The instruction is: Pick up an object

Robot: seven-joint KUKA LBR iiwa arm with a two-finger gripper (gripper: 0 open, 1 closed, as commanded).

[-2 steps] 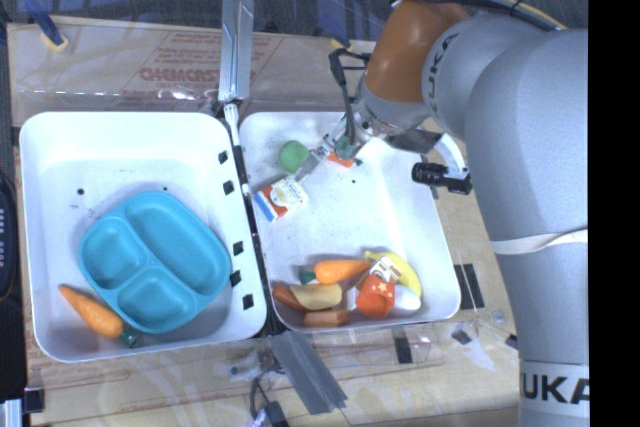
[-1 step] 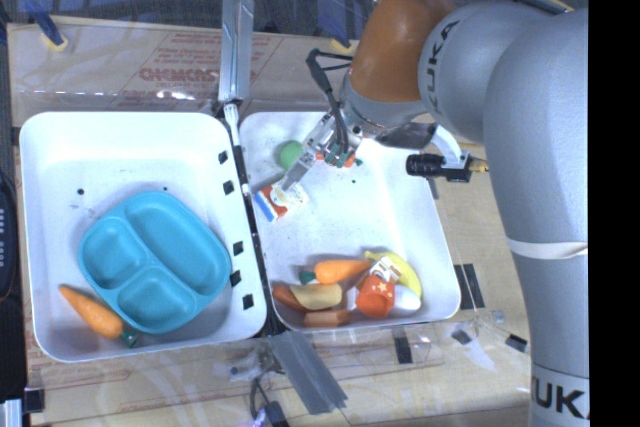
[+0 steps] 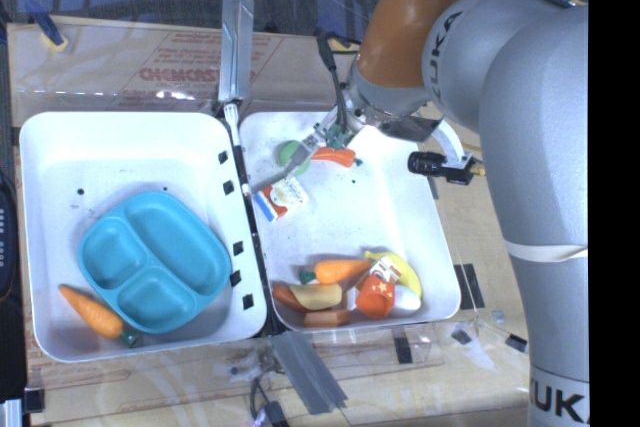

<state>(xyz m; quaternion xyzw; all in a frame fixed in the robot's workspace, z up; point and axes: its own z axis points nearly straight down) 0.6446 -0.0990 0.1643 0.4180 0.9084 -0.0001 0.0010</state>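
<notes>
gripper: low over the far half of the right bin, hanging from the orange-banded wrist that comes in from 3 o'clock; whether it grips anything, I cannot tell, since the tip is small and tangled with clutter.

nearest things: a small orange-red piece lies just beside the tip at about 5 o'clock, and a green round thing lies just beside it at about 8 o'clock.

long axis: the orange-red piece lies roughly 9 to 3 o'clock, so a closing squeeze would likely go best across it, 12 to 6.

further choice: a red, white and blue packet sits at about 7 o'clock from the tip, near the wall between the bins.

near pile: a carrot, a banana and a red carton crowd the 6 o'clock edge, well apart from the tip.

left bin: holds a blue tray and a second carrot, far off at 8 o'clock.

judgement: the orange-red piece is the likeliest target; only a short shift seems needed.
</notes>
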